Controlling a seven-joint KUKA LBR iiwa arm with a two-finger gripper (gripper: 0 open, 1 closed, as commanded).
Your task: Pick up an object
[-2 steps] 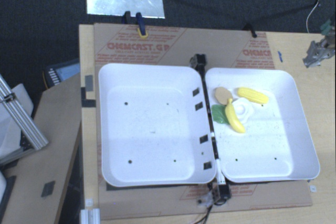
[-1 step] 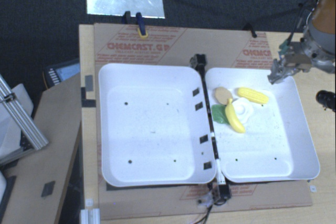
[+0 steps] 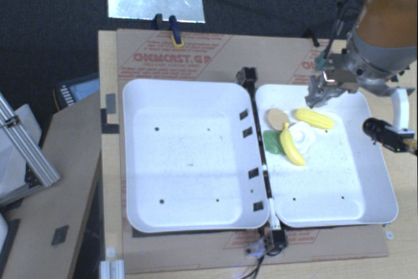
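Fingers (image 3: 318,98) hover above right bin's (image 3: 372,206) banana (image 3: 315,118).

Two bananas (image 3: 314,119) (image 3: 292,146), two white bins (image 3: 140,101) (image 3: 372,196).

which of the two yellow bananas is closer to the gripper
The upper banana, lying almost level just below the gripper. The other banana slants lower, beside the green piece.
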